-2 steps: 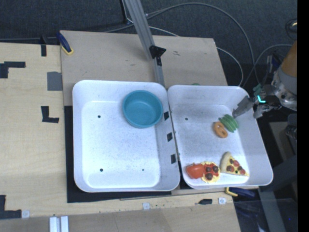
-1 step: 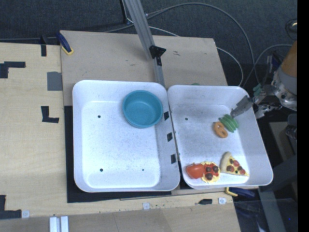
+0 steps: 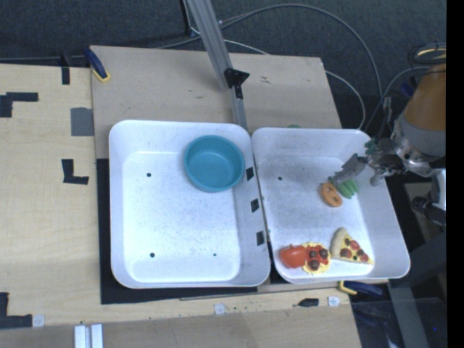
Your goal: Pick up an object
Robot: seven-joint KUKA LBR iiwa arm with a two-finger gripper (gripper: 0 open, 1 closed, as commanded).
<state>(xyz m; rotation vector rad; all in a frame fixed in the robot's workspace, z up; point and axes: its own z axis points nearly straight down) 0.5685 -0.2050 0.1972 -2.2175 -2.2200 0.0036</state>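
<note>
My gripper (image 3: pixel 348 175) reaches in from the right and hangs low over the right bin (image 3: pixel 290 158), near its right wall. A small green object (image 3: pixel 349 188) lies right at its tip; contact is unclear. Just left of that sits an orange round cookie-like piece (image 3: pixel 331 194). Along the bin's front lie a pizza slice (image 3: pixel 351 247) and a red and yellow toy food piece (image 3: pixel 305 257). The left bin (image 3: pixel 145 216) holds a blue bowl (image 3: pixel 214 163) at its back right corner.
A grey slanted pole (image 3: pixel 214 42) comes down from the top to the gap between the bins. Cables (image 3: pixel 341 27) loop over the bench behind the right bin. The arm's orange band (image 3: pixel 428 100) stands beyond the bin's right edge.
</note>
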